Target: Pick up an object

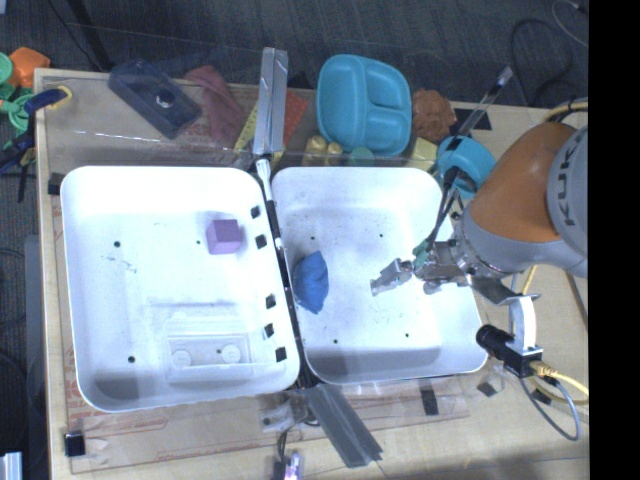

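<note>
On the desk [60, 108] the gripper [385, 281] hangs in the right bin [430, 353], holding nothing, its opening unclear; it should move left over the blue object [310, 281].

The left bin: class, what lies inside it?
Inside the left bin lie a small purple block near the back and a clear plastic piece toward the front. The glare on the white floor may hide finer items.

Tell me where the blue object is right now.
In the camera view, the blue object lies in the right bin, against its left wall by the divider, to the left of the end effector.
</note>
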Motion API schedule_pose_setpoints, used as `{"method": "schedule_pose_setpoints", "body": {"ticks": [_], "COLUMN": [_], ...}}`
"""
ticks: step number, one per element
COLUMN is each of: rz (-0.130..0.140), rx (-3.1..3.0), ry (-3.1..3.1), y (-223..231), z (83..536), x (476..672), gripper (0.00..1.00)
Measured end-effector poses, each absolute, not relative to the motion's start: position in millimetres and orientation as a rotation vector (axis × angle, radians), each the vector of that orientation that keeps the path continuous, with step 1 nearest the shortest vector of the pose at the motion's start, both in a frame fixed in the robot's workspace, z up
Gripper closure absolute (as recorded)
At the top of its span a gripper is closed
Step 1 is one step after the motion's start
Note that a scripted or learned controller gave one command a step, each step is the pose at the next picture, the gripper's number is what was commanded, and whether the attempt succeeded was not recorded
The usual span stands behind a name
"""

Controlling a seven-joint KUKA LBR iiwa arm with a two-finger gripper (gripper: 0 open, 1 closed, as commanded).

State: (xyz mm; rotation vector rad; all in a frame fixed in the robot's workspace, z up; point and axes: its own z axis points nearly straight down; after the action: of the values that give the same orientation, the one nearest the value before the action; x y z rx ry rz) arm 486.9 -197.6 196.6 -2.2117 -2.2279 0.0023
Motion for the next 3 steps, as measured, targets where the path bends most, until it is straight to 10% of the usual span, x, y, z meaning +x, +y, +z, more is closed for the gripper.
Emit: {"method": "schedule_pose_setpoints", "body": {"ticks": [2,3], "rz": [0.001,-0.002], "rx": [-2.319,-2.301], "ry": [-2.152,-2.152], "y": [-109,-104], "z": [99,106], "x": [531.7,531.5], "gripper": [0.00,1.00]}}
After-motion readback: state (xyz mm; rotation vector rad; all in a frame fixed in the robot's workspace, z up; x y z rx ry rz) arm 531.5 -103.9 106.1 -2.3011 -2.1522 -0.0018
